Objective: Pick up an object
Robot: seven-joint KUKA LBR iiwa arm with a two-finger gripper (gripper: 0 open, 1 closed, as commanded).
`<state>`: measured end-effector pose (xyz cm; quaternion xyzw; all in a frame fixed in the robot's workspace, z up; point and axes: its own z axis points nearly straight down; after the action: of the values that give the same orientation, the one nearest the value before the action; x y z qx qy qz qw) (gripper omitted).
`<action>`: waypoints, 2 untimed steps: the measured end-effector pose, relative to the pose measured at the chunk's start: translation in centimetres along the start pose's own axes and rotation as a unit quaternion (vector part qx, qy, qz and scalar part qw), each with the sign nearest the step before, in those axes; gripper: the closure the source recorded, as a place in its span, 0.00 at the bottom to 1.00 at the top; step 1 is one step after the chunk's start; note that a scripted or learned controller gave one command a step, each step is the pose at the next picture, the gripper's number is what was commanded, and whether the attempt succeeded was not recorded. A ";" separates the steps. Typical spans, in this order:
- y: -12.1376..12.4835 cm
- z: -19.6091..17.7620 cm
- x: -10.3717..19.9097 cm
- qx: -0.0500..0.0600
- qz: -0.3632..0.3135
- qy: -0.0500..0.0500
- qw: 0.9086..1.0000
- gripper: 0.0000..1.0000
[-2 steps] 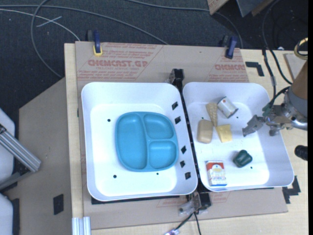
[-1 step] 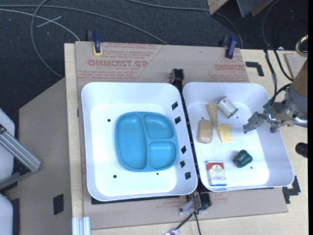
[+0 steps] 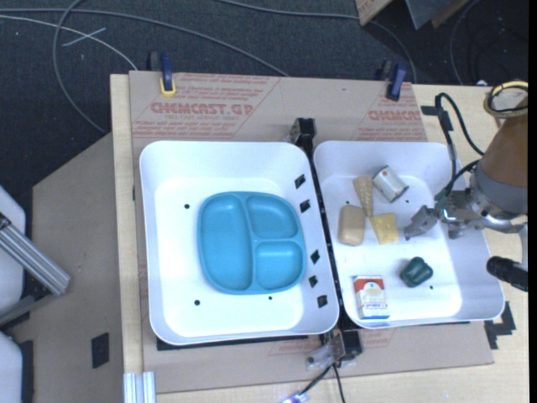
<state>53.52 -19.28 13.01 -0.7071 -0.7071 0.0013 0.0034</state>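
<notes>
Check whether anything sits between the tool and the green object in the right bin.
Nothing visible does. The tool hangs over the right bin, and the green object lies just below it in the picture, with bare bin floor between. The yellow block lies to the tool's left, off that line.

"CHEMCAST GP" on bench sheet [image 3: 201, 107]

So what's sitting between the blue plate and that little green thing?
In the camera view, between the blue divided plate and the green object run the bins' adjoining walls; the red-and-white small box lies just below that line.
</notes>
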 end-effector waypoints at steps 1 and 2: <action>-0.1 4.8 0.1 0.000 0.000 0.000 1.000 0.00; 0.1 3.4 0.0 -0.004 0.000 -0.001 1.000 1.00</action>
<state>53.62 -19.23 9.61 -0.7069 -0.7073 -0.0008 0.0003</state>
